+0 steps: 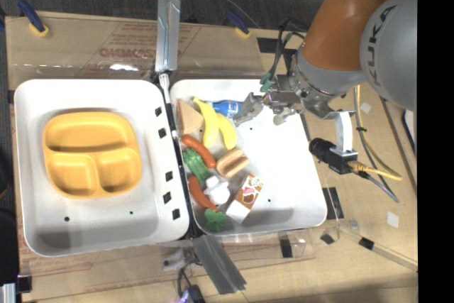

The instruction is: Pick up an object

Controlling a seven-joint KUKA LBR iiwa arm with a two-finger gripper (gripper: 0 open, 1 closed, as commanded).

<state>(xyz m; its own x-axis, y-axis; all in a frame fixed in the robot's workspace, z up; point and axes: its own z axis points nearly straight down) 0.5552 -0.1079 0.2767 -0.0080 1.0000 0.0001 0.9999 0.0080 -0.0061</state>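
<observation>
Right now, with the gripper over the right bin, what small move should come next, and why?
Probably shift the gripper a little toward the left bin and lower it onto the yellow toy banana. The gripper hangs above the right white bin's far edge with nothing seen between its fingers, and the toys lie piled along that bin's left wall, the banana nearest.

A: Where is there open room?
B: The right bin's [301, 181] right half is bare floor.
A: And the blockers?
B: Toy food [213, 160] crowds its left side against the divider. The yellow tray [92, 152] fills most of the left bin [28, 223].
</observation>
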